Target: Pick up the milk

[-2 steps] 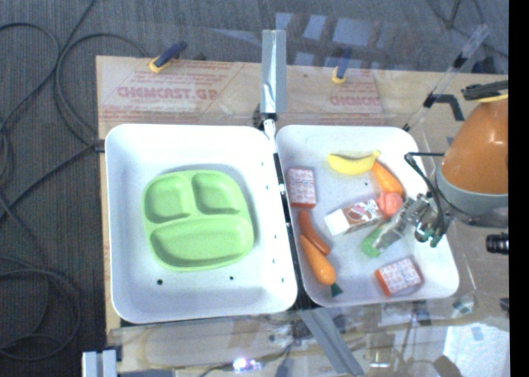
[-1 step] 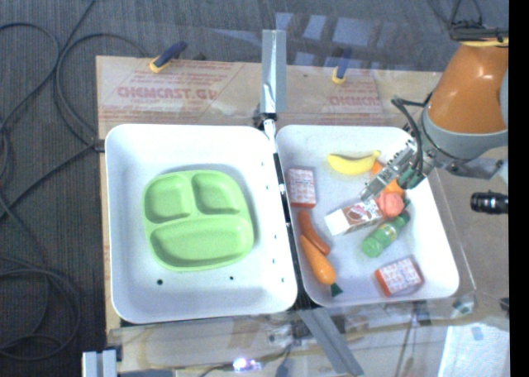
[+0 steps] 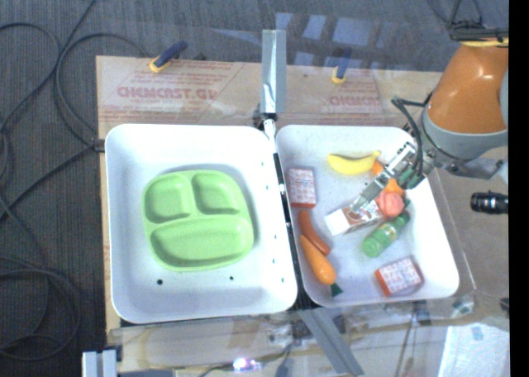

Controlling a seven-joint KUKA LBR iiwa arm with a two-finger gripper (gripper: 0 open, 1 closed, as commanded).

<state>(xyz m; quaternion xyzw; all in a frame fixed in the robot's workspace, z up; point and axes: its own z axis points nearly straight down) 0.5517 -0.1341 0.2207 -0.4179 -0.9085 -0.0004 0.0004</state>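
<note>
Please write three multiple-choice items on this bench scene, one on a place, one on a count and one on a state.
1. Where is the green divided tray?
A. In the left bin
B. In the right bin
C. On the floor

2. How many carrots lie in the right bin?
A. None
B. Two
C. Five

3. How does the milk stand in relation to the pincer?
A. It lies in the left bin, far from the pincer
B. It hangs high above both bins
C. It lies on the floor of the right bin, with the pincer right at it

Answers: 1 A, the tray sits inside the left bin. 2 B, two orange carrots lie side by side near the bin's left wall. 3 C, the white carton rests among the banana and green bottle, pincer tips at its upper edge.
</note>
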